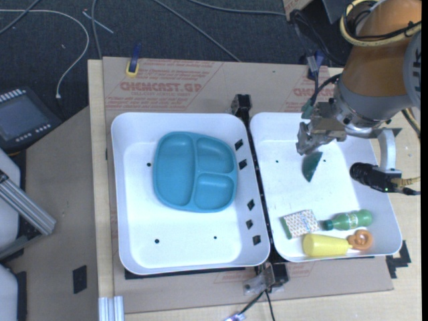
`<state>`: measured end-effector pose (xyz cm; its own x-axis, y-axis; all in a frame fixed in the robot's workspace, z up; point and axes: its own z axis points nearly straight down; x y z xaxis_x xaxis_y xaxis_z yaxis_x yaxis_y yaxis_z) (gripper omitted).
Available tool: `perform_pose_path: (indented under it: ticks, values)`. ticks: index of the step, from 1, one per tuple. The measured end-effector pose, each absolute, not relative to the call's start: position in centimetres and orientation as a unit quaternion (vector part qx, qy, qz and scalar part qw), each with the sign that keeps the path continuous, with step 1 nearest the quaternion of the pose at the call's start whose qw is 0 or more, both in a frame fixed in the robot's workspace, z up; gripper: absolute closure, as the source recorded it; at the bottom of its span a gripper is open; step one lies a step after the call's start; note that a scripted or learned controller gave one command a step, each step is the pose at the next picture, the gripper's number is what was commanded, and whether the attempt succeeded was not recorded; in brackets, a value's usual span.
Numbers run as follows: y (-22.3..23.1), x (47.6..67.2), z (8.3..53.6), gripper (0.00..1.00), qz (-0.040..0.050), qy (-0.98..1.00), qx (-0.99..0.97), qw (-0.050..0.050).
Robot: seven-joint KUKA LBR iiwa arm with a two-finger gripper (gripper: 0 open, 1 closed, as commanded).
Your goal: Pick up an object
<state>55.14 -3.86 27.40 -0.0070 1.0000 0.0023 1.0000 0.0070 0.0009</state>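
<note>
A dark teal object (311,166) hangs tilted over the right bin (284,129).

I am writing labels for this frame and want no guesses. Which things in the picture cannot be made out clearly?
- Gripper, camera view: the wrist above hides its fingers, so a grasp on the dark green object cannot be judged.
- Dark green object: too small and partly covered by the gripper to identify.
- Patterned packet in the right bin: print too small to read.
- Orange item: partly hidden behind the yellow object.

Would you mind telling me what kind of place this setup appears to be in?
Probably a robotics lab's grasping test bench: a robot arm over two white bins, loose cables on the dark floor, and a cardboard sheet under the bins.
</note>
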Motion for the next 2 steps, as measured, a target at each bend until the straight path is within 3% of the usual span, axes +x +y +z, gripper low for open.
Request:
perform_pose_path:
  ticks: [2]
  values:
    - [7.4,57.2,25.5,1.0,-0.0016,-0.71,-0.705,0.0]
